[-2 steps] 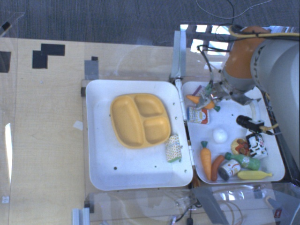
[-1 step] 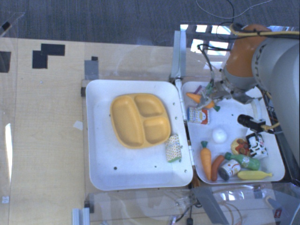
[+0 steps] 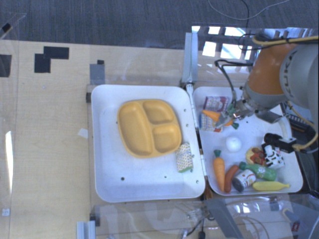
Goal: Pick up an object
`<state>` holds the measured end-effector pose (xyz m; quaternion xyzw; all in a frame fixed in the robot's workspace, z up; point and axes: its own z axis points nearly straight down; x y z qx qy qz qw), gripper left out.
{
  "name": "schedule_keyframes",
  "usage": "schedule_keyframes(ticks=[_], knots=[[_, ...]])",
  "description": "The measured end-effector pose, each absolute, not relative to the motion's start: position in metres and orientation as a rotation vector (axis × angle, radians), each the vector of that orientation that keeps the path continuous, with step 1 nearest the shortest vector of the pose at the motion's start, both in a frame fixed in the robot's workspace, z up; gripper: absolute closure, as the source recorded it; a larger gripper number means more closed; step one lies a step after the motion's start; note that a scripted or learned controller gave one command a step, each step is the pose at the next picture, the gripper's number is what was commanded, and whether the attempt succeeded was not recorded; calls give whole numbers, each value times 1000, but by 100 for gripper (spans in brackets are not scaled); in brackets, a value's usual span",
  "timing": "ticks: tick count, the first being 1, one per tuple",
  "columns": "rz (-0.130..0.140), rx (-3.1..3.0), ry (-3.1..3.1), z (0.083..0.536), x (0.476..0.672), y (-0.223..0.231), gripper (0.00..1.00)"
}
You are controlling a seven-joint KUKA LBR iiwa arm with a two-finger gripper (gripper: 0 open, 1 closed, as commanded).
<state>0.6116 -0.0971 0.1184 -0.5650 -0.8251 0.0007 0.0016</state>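
My gripper hangs low over the upper left part of the right bin. It is right over a small orange carrot with a green tip, which pokes out on both sides of it. I cannot tell whether the carrot is gripped. A purple and white packet lies just behind the carrot. A white ball rests a little in front of the gripper.
A bigger carrot, a red sausage, a can, a green bottle, a banana and a cow figure crowd the right bin's front. The left bin bears a yellow divided plate and a small patterned pouch.
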Motion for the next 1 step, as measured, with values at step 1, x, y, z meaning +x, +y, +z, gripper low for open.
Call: schedule_keyframes(ticks=[1], knots=[[-8,-1744,-2622,248,611,-47,100]])
